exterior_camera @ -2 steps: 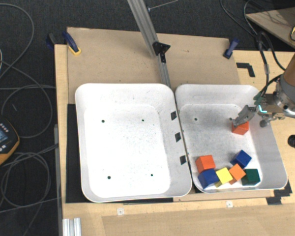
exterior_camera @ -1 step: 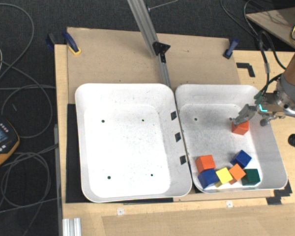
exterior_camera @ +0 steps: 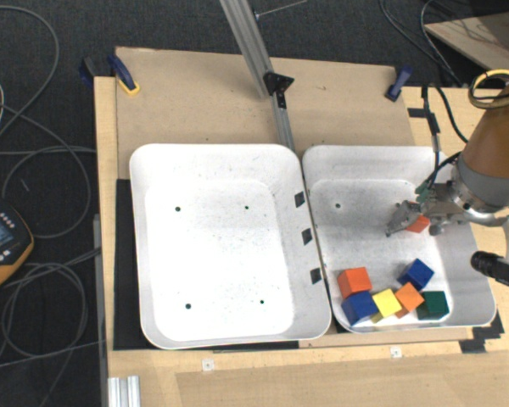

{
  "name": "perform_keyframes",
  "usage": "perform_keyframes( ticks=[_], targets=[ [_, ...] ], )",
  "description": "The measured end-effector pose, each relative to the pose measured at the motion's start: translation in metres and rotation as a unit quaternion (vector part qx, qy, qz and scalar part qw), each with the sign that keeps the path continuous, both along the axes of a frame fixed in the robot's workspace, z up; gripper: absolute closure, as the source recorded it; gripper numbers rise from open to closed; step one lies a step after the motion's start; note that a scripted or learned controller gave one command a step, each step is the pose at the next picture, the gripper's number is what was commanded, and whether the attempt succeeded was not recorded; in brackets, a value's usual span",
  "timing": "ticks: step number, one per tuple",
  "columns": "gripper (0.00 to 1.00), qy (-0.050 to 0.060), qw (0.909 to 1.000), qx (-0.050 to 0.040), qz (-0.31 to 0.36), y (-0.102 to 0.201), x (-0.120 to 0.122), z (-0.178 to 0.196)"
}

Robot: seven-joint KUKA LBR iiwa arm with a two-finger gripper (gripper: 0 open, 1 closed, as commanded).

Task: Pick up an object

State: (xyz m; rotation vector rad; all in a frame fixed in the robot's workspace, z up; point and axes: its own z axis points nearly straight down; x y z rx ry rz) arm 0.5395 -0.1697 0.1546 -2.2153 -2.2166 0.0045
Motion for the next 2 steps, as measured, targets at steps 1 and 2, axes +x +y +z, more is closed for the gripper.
perform_keyframes(
  ticks=[1, 2],
  targets=[
    [0.0, 0.0, 1.0, -0.0001, 0.0, 0.001, -0.001, -0.053],
    [1.0, -0.005, 1.0, -0.0011, 0.0, 0.0, 0.001, -0.039]
  ],
)
